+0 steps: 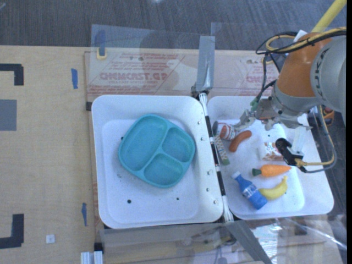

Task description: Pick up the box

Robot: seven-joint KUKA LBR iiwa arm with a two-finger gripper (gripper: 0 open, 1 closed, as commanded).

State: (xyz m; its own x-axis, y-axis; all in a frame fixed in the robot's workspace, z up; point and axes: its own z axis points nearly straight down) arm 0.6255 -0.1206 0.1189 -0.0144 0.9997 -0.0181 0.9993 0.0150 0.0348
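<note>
Blue bottle (250, 190) foremost; slim box (221, 152) lies along right bin's (311, 202) left wall, below can (223, 130). Gripper (257, 114) hovers apart, its opening indiscernible. Approach stage — next, descend squarely over box.

Box (221, 151): slim, long and dark, with pale patches of print too small to read. Lying lengthways in the right bin (316, 202), pressed along its left wall, just beside the ridge between the two bins. Long axis running nearly up and down the view, upper end tipped slightly leftward. Upper end just below a small can (223, 130), very close; whether touching, hard to tell. Lower end about level with the middle of the bin's wall. Reddish sausage (240, 140) just to the right, apart from it. Uncovered, whole length in view. Flat on the bin floor or leaning against the wall: unclear which.
</note>
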